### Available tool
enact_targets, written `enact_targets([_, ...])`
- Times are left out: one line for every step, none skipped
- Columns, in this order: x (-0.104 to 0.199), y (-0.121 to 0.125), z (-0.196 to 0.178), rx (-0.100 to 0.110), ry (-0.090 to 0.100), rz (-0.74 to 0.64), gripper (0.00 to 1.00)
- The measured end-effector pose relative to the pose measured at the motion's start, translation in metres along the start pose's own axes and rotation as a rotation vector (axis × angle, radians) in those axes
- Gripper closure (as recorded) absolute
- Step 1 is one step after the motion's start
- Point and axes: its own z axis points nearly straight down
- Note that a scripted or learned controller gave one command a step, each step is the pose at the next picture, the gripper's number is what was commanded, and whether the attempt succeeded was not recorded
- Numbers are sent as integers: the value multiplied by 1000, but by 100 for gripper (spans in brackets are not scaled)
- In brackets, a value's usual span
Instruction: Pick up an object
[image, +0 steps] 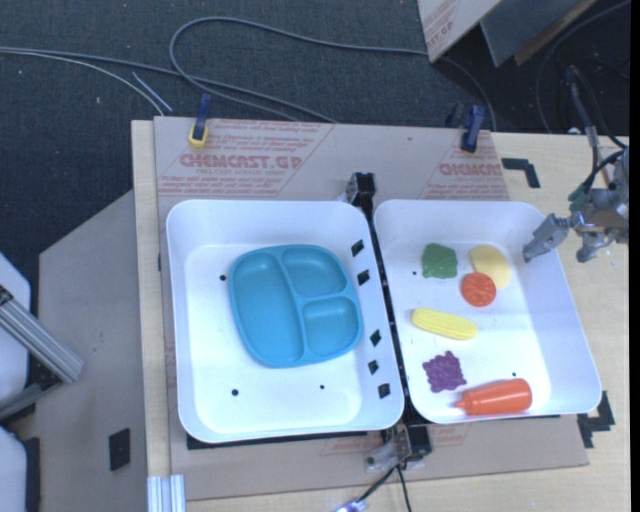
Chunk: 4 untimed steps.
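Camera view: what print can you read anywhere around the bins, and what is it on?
"CHEMCAST GP", red, upside down, on the board's protective film behind the left bin.
The same red print, only partly legible, on the film behind the right bin.
Red lettering on the cardboard box at the top edge: too blurred to read.
Smaller red lines on the film: too small to read.

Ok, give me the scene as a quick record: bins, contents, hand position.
left bin: blue divided plate
right bin: green piece, yellow piece, red-orange ball, corn cob, purple grapes, orange carrot
hand: over the right bin's upper right corner, nothing seen between its fingers
task status: nothing picked yet
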Motion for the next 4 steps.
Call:
enact_targets([1,3,-8,-14,-4,-4,0])
enact_targets([0,2,55,-8,-2,-4,0])
enact_targets([-2,7,117,-7,-1,-5,0])
enact_targets([2,9,148,-13,4,-6,0])
